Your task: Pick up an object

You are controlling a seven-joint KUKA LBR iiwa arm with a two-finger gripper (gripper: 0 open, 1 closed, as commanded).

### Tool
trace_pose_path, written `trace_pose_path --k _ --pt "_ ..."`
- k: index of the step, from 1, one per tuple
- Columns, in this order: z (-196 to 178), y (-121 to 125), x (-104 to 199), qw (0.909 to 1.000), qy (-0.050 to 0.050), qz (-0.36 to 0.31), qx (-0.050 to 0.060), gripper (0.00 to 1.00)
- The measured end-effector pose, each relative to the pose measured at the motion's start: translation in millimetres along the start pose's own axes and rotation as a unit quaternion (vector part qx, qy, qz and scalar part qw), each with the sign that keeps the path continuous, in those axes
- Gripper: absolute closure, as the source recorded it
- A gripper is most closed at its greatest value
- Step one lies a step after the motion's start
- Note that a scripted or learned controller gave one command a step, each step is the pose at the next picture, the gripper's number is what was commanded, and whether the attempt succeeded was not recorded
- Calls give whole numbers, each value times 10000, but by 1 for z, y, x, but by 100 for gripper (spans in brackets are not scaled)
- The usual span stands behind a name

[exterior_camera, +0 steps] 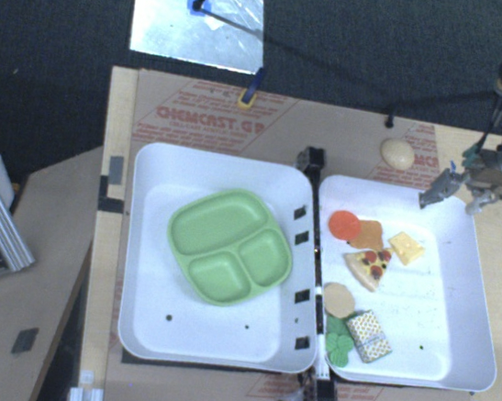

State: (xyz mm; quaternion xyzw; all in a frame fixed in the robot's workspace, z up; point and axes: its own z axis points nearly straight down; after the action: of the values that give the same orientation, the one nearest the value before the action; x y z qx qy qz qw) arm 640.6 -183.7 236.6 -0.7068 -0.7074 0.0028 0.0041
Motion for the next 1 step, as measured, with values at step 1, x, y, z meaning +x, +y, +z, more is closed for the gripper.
trace_pose_path --k 1 --pt "-8 2 1 10000 -12 -13 -58 0"
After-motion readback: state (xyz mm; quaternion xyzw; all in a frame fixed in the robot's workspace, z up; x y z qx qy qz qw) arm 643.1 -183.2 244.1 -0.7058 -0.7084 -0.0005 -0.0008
